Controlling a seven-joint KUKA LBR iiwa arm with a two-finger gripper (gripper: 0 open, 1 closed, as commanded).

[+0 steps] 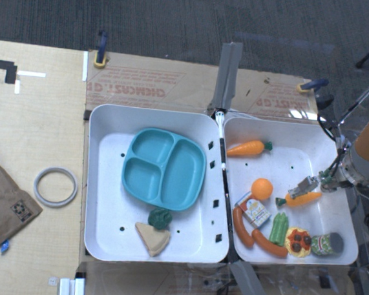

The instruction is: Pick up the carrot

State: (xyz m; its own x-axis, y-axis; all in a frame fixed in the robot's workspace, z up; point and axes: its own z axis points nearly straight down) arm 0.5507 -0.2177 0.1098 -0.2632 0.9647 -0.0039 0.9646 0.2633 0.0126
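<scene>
Reaching from right, tool touches carrot.

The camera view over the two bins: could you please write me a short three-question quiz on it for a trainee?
1. True or false: the carrot lies in the right bin, near the divider between the bins.
2. The gripper is closest to: A the teal plate; B the orange piece with a green end; C the broccoli.
3. What round thing lies on the bench, left of both bins?
Key: 1 true; 2 B; 3 the tape ring.
</scene>
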